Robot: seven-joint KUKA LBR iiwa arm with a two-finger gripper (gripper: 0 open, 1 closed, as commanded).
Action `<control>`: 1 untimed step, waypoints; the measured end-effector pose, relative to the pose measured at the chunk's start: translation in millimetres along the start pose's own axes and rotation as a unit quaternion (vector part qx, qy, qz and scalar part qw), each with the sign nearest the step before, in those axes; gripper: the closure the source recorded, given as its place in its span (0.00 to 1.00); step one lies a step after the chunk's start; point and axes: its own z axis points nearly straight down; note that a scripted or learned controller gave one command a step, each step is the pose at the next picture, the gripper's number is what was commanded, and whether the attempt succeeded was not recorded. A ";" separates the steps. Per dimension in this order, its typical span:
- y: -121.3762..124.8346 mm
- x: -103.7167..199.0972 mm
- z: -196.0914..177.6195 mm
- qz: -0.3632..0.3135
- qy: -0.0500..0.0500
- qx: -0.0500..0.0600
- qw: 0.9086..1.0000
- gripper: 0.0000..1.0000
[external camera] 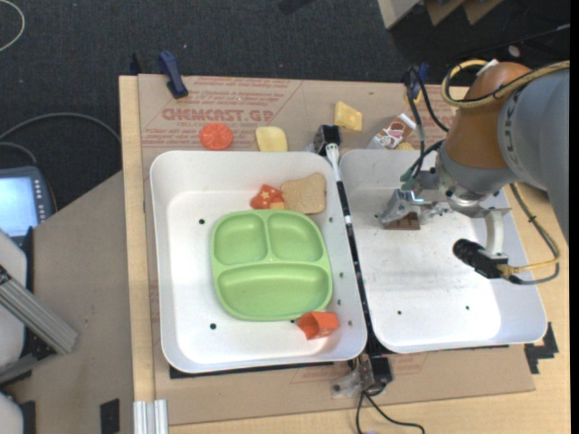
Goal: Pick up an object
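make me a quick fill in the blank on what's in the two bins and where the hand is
1. The green divided plate lies in the ___ bin.
2. The slice of bread lies just beyond the plate's far right corner, beside a ___ piece with a yellow star.
3. The hand is down over a small ___ object in the right bin.

Missing words: left; red; brown

Vantage: we look from one fixed camera above the brown cardboard-topped bench.
Direction: we face down at a slant.
Reach: far enough that we see both shallow white plastic bins whole, plus dark carpet floor beyond.
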 end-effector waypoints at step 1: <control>-25.8 76.6 -97.0 -0.002 0.000 -0.004 1.000 1.00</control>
